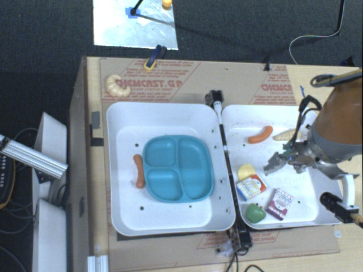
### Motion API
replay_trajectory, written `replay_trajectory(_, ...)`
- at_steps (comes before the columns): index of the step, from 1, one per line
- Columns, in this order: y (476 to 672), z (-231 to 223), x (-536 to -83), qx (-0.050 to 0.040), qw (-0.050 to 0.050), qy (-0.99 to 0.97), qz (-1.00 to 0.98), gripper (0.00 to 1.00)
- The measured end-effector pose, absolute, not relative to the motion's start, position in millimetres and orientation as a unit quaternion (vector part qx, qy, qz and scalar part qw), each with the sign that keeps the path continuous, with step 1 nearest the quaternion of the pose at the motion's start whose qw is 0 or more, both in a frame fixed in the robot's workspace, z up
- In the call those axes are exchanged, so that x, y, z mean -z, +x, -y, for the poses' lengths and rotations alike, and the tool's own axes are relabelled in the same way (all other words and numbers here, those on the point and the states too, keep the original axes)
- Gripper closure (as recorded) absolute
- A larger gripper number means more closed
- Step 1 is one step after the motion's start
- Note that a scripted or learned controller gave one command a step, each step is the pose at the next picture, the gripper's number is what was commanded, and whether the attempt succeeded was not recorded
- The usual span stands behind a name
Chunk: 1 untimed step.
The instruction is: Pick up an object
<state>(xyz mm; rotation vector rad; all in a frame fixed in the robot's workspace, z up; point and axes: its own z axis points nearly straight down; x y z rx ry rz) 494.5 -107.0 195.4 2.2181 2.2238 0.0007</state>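
From the overhead camera, I see two white bins on a cardboard-topped worktop (170,84). My landmark is the divider (226,152) between them. Left of it, the left bin (122,123) holds a blue tray (177,168) and a sausage (138,171) beside the tray's far side from the divider.

Right of the divider, the right bin (238,118) holds the pickable things: an orange sausage (260,135) toward the back, a yellow piece (246,171) close to the divider, a small carton (251,186) touching it in front, a green pepper (256,213) at the front edge, and a pink packet (279,203) just beyond the pepper.

My arm (340,123) comes in from the right. The claw (276,161) hangs over bare bin floor, between the orange sausage and the carton. Its dark fingers blur together, so I cannot tell how far open it is, and I see nothing gripped.

My worry: dropping straight down here would close on nothing. Going for the yellow piece and carton, which touch, could nudge one away or pinch both. The flat packet may slip.

The arm hides the bin's right end, and a pale object (283,134) beside it is too indistinct to name.
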Motion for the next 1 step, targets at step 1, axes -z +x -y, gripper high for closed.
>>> replay_trajectory(1,555.8,87.8,-159.2,-0.0006,0.000,0.706,-0.708,0.00)
